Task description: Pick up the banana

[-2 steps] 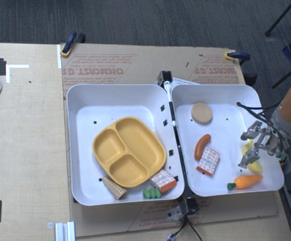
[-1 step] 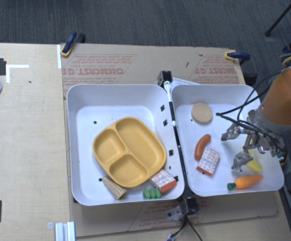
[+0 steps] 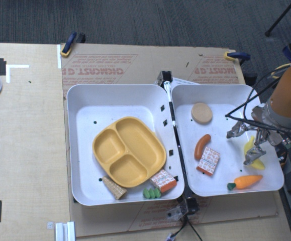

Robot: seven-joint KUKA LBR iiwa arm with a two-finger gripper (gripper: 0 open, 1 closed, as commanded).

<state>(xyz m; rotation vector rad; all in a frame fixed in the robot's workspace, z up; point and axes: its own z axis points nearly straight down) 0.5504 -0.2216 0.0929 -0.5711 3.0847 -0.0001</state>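
Here the claw point(image 3: 251, 145) is low inside the right bin point(image 3: 220, 187), at its far right side, and the banana point(image 3: 252, 148) lies just there — a yellow piece that shows between the two metal fingers point(image 3: 235, 131), with its lower end sticking out near the bin's right wall. The fingers look spread, one on each side of the fruit, and I cannot see that they press on it, so I would not say the banana is held. In my judgement the step in hand is the grasp itself: the approach seems finished and the closing not yet done. The next move calls for the fingers to come together squarely across the banana, not on its tip, because a curved smooth fruit can slip out or turn when it is pinched off-centre; after that a straight lift is needed, away from the wall. Near the banana, just below it, is a carrot point(image 3: 247, 182), and more to the left are a sausage point(image 3: 202, 146), a small printed packet point(image 3: 208, 160) and a round biscuit point(image 3: 202, 113); these are apart enough not to disturb the grasp. The left bin point(image 3: 80, 134) on the worktop point(image 3: 24, 149) carries a yellow divided plate point(image 3: 129, 151) and some small foods, which play no part here.
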